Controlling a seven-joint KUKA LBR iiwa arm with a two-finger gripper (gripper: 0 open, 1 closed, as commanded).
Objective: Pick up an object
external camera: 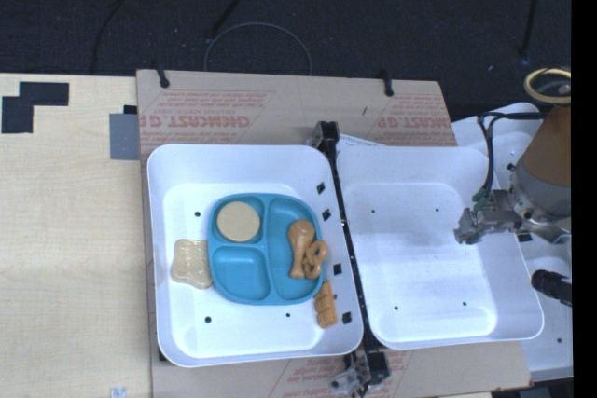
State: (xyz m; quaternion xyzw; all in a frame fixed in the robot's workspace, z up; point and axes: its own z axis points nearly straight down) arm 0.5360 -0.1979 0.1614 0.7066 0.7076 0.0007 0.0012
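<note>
Both white bins (429,200) look like smooth, glossy plastic. The blue divided tray (244,270) is plastic too, duller in finish. Under them lies matt brown printed cardboard (280,112), on a pale wood-grain bench (65,247).

Arm (550,163) cut off (right edge)

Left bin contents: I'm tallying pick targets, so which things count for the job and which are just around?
Job:
round biscuit
pretzel pieces
pale slab
small brown piece
hand

Just around:
blue tray
cardboard sheet
right bin
</note>
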